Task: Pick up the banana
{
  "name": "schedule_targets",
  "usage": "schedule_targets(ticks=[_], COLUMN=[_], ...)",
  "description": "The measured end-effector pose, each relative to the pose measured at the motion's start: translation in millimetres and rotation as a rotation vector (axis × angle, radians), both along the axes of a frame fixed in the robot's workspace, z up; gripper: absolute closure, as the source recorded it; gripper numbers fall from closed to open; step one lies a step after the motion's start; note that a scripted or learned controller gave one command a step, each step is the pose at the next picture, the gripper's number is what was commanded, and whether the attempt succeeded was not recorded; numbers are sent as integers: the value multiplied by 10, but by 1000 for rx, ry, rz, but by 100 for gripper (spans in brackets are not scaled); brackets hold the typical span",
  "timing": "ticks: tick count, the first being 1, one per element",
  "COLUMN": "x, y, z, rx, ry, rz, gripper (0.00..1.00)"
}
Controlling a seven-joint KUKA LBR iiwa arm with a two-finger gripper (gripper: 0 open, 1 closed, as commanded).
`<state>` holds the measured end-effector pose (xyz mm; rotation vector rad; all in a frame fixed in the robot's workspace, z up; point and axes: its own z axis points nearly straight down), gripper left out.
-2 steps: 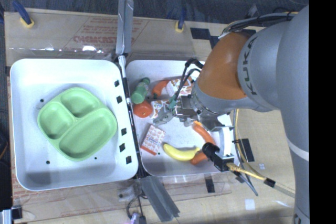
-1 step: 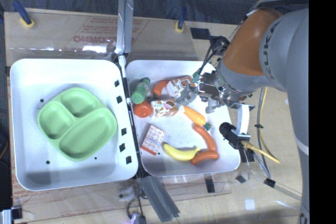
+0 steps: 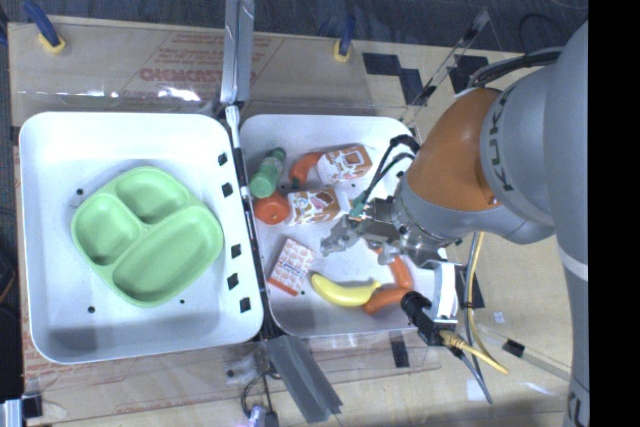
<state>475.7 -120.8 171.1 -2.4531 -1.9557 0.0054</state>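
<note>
1. The two-finger metal gripper hangs low over the middle of the right-hand white bin, reaching in from the grey arm with the orange band. Its two grey fingers look spread apart, and nothing lies between them, so it holds nothing.

2. The small curved yellow banana lies on its side on the floor of the same bin, near the front wall, just below the gripper and apart from it.

3. An orange carrot-shaped piece touches the banana's right end. A small red-and-white printed packet lies just beside its left end.

4. Further back sit a green bottle, a round orange-red piece and two printed snack packets, all well clear of the banana.

5. The left bin holds a pale green divided plate.

6. Handling, as a judgement: the banana looks like a light, stiff toy with a smooth, rather slippery skin, so it may roll or squirt out of a pinch at its tapered ends.

7. The best hold is probably across the thick middle of the curve, fingers on either long side, away from the carrot piece.
</note>
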Motion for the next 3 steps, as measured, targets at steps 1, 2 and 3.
schedule_targets(ticks=[1,2,3], x=[27,34,34], y=[251,269,270], z=[-760,-659,-659], rx=[0,4,3], ry=[-10,-10,-10], rz=[136,142,142], gripper=[0,100,0])
